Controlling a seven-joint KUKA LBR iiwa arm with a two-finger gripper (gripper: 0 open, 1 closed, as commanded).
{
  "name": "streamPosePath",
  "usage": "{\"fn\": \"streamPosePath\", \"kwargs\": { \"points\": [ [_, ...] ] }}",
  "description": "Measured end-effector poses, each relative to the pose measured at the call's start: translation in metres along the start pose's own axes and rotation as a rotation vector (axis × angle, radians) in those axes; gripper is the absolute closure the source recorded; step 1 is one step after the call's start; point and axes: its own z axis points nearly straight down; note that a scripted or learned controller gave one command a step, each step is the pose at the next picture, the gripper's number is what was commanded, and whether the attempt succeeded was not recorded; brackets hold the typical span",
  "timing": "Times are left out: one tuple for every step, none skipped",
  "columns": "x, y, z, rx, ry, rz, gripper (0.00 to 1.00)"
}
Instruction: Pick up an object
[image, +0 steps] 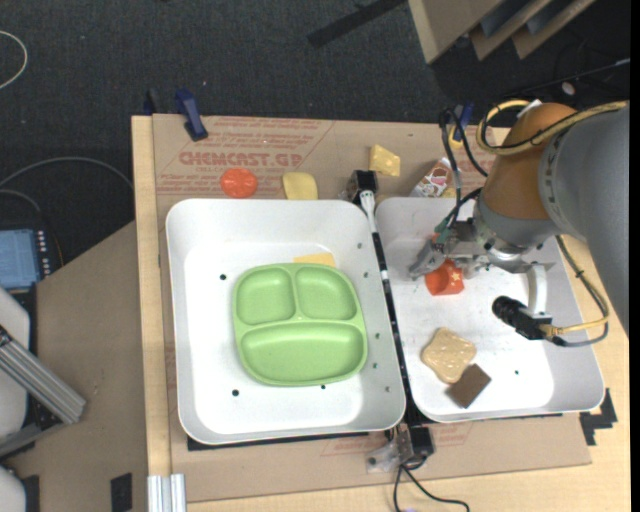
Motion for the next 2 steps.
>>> {"fn": "streamPosePath", "kwargs": {
  "points": [
    [0.0003, -0.0026, -0.0102, 0.003, 0.001, 0.002, 1.00],
    [0.0004, -0.0029, -0.0095, 0.004, 0.001, 0.001, 0.00]
  ]
}}
